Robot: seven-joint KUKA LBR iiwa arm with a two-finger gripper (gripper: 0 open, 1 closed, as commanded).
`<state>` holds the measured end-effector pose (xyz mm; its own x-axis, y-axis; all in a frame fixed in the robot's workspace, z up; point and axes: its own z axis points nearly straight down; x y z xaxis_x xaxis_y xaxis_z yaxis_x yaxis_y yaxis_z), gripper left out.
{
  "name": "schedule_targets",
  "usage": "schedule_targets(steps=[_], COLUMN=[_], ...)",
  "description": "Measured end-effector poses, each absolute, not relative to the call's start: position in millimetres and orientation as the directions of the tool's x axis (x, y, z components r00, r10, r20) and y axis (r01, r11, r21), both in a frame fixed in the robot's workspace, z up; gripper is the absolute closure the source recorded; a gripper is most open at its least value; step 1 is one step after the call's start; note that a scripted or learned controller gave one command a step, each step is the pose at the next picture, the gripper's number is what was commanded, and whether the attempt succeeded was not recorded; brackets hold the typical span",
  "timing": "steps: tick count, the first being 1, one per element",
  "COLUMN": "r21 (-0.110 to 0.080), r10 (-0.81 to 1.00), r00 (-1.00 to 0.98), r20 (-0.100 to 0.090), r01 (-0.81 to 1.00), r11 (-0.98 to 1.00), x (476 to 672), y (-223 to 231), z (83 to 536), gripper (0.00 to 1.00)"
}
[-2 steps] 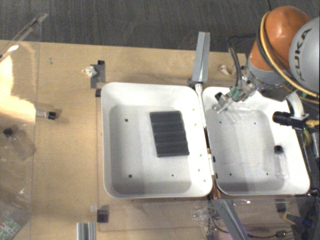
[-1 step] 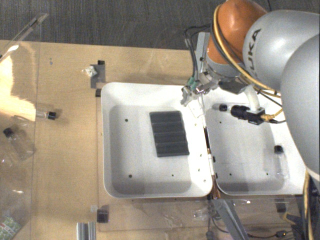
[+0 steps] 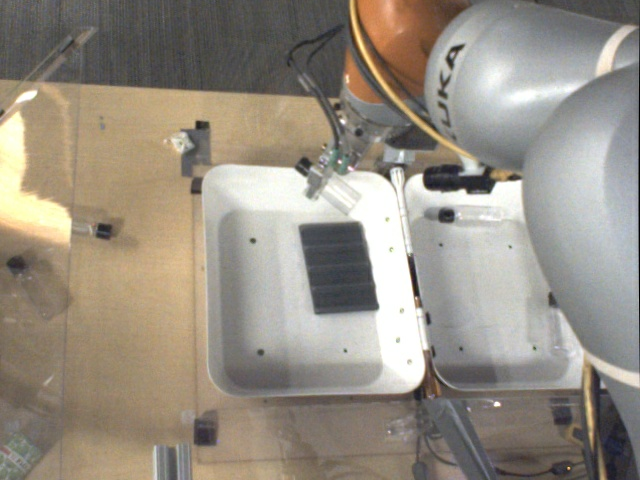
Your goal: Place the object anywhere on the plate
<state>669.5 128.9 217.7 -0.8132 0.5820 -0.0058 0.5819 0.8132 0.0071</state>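
A dark ribbed rectangular plate [image 3: 340, 267] lies flat in the middle of the left bin [image 3: 230, 298]. My gripper [image 3: 328, 176] hangs over the far rim of that bin, just beyond the plate's far edge. A small pale, translucent piece [image 3: 342, 197] shows at the gripper's tip, and I cannot make out whether it is a held object or part of the gripper. The arm's orange band and grey body cover the upper right of the view.
The right bin [image 3: 480, 348] holds a clear tube-like item with a dark end [image 3: 468, 214] near its far wall. Small black blocks [image 3: 199, 140] sit on the wooden bench beside the left bin. A clear sheet [image 3: 40, 228] covers the bench's left side.
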Motion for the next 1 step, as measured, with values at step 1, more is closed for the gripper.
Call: schedule_targets(steps=[1], r21=[0.004], r10=[0.24], r00=[-0.971], r20=[-0.005], r01=[0.24], r11=[0.971], x=[659.6], y=[166.7], z=[164.7], gripper=[1.0])
